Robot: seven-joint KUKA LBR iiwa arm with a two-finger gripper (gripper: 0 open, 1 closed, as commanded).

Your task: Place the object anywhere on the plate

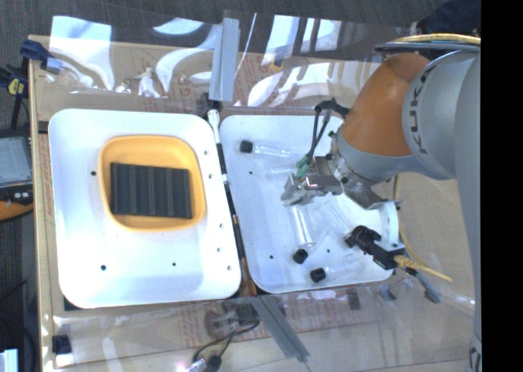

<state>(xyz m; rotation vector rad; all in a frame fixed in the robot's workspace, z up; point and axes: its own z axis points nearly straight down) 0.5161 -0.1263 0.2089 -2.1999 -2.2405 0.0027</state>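
Note:
A yellow plate with a dark ribbed centre lies in the left bin. In the right bin lie three clear tubes with black caps: one at the upper left, one in the middle, and one near the front edge. My gripper hangs low over the middle of the right bin, just above the top end of the middle tube. I see no tube lifted off the bin floor.
The grey arm with its orange band covers the right bin's right side. A black connector with a yellow cable sits at that bin's right edge. A ridge divides the two bins.

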